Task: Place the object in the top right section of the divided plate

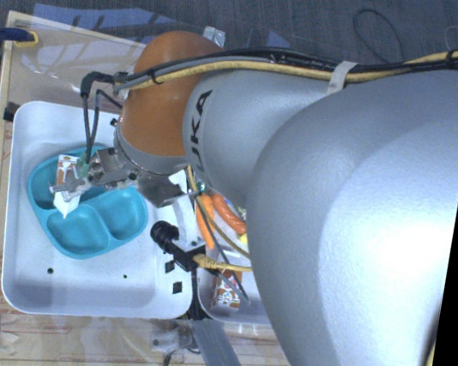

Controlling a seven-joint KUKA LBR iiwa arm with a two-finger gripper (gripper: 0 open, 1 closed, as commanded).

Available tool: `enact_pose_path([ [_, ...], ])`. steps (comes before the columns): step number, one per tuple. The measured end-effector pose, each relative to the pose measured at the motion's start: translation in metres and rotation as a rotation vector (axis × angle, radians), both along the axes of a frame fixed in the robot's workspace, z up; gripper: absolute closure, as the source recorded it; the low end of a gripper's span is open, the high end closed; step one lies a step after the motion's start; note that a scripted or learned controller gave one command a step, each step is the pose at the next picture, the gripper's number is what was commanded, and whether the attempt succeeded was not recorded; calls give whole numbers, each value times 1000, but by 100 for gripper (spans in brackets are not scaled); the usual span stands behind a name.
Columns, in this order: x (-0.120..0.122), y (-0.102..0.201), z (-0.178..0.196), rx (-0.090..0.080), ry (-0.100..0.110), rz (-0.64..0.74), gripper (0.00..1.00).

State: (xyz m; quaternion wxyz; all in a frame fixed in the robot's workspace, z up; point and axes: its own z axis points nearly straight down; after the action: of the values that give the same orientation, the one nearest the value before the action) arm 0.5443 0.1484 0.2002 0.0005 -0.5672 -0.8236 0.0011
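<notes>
**While claw sits over blue plate: single-frame entry**

As seen from the overhead camera, the grey arm (347,206) takes up the 3 o'clock half of the view and reaches toward 9 o'clock. Its orange band (162,102) sits above the 12 o'clock edge of the left bin (22,274).

Claw (70,188): positioned over the blue divided plate (93,244), on the plate's 10 o'clock side. Opening: cannot tell, since the wrist body covers it from this angle.

Plate: lies flat in the left bin, toward the bin's 12 o'clock half. Three wells are visible, one at 9 to 10 o'clock, one at 3 o'clock and one at 6 o'clock, parted by raised ridges.

Object: a small white object (64,204) shows right at the claw tip, on its 6 o'clock side. It sits on or just above the ridge between the 9 o'clock well and the 6 o'clock well. Cannot tell whether it rests on the plate or is gripped, as the contact is too small to resolve.

Right bin (198,303): mostly under the arm. Orange pieces (222,211) lie near its 12 o'clock end. A printed packet (228,292) lies at 6 o'clock of them, well apart from the plate.

Table (99,334): pale wood shows along the 6 o'clock edge of both bins. A blue clamp (14,35) grips its 10 o'clock corner.
</notes>
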Motion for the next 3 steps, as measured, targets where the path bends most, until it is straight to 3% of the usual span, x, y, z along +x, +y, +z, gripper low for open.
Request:
enact_pose_path([
  [1, 97, -108, -1, 0, 1, -91, 0],
  [2, 112, -68, 161, 1, 0, -195, 0],
  [3, 112, -134, 242, -1, 0, -497, 0],
])
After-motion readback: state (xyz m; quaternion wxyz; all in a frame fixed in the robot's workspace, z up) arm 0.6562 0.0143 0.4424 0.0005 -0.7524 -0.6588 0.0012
